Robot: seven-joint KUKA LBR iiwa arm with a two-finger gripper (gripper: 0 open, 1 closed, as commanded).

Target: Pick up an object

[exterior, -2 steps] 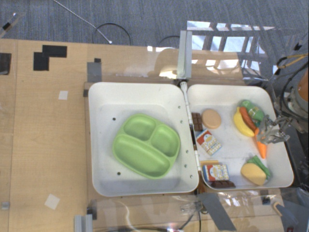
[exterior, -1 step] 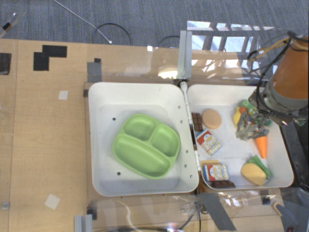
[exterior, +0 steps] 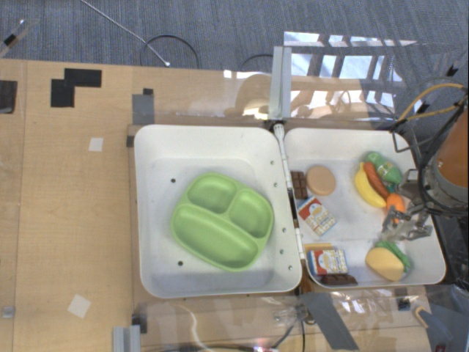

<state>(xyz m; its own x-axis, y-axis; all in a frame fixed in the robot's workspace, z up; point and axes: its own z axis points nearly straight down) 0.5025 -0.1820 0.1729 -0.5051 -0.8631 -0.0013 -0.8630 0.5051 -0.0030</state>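
Observation:
The right bin (exterior: 344,215) holds several toy foods. A yellow banana (exterior: 368,188) and an orange carrot with a green top (exterior: 379,172) lie at its far right. A yellow and green fruit (exterior: 388,262) rests at its near right corner. My gripper (exterior: 404,227) hangs low over the right side of this bin, between the banana and that fruit. A small orange piece (exterior: 396,202) sits just at its far side. Nothing can be made out in its grasp. The grey arm with its orange band (exterior: 453,156) comes in from the right.
A round tan cookie (exterior: 320,180), a brown bar (exterior: 298,185) and two printed packets (exterior: 316,217) (exterior: 328,259) lie in the right bin's left half. A green divided plate (exterior: 222,221) fills the middle of the left bin (exterior: 161,160). Cables (exterior: 429,97) loop behind the arm.

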